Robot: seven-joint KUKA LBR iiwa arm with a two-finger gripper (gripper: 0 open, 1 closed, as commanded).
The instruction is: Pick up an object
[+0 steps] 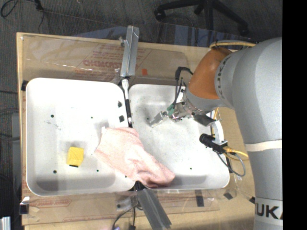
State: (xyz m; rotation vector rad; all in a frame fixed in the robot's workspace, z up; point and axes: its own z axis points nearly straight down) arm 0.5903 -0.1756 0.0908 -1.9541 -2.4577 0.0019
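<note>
I see the arm bent low over the right bin, gripper just right of the bin divider; its opening I cannot tell. Soft, crumpled pink cloth drapes across that divider; a small yellow block lies well left.

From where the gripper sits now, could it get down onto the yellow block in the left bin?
Probably yes. The yellow block lies alone and uncovered; the pink cloth lies beside it, not over it. The gripper would have to cross the divider.

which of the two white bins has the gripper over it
The right bin: the gripper hangs over its floor. The left bin holds the yellow block instead.
</note>
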